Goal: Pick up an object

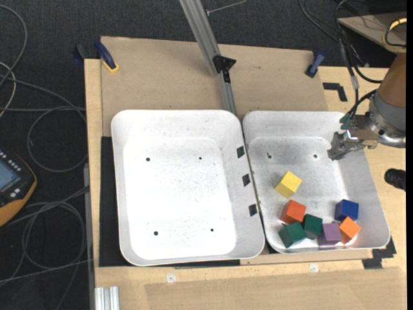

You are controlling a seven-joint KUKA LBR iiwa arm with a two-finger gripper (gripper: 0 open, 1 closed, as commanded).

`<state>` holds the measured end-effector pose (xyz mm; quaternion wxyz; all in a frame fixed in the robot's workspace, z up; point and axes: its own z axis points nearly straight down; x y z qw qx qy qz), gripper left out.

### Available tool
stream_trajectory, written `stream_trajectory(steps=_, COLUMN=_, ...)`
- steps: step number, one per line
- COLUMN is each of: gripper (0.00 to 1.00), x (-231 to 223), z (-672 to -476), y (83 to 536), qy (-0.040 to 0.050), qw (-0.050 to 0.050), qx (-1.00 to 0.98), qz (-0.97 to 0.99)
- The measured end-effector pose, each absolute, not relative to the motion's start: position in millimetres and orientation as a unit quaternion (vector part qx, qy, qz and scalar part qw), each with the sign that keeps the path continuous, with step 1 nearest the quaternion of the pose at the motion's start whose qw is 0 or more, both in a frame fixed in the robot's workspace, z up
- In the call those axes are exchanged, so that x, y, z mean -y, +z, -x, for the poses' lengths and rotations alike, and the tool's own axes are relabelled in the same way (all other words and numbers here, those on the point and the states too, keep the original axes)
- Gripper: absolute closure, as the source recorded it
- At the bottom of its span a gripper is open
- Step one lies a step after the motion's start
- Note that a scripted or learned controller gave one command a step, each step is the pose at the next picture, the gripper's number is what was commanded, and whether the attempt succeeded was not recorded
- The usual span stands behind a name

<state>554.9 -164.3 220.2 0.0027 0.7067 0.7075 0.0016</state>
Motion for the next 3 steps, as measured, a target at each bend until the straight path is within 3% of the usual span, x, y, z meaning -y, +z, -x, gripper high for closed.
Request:
stream_trajectory(steps=1, gripper=1.0, x=164.1, z=-556.4, y=255.0, qy=0.0017, qw=0.003, qx=-0.708, qz=-0.706)
stream_trajectory(steps=3, gripper=1.0, x=57.8, z=-567.5, y=264.1, qy=0.0016, qw=0.0, qx=-0.71, qz=-0.704)
